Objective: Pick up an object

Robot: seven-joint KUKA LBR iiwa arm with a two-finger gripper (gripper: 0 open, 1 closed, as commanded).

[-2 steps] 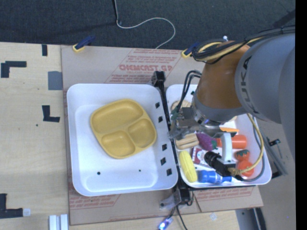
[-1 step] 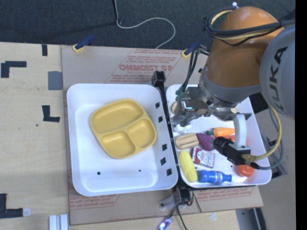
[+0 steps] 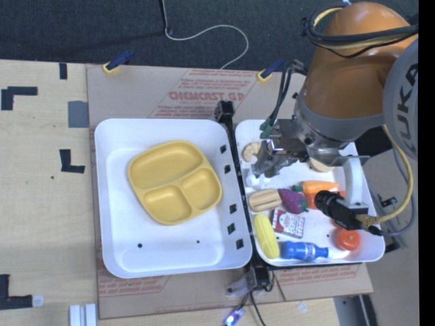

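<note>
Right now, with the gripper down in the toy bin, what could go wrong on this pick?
1. The gripper sits low near the hot dog and purple grapes; the toys are packed close, so it may nudge neighbours or catch two.
2. It works near the divider between the bins, so a finger might strike it.
3. The cable by the tomato could snag.

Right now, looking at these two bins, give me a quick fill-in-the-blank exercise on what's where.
1. The yellow plate lies in the ____ bin.
2. The corn lies beside a ____ bottle.
3. The plate has ____ compartments.
4. The end effector hangs over the ____ bin.

Missing words: left; blue; three; right
</note>
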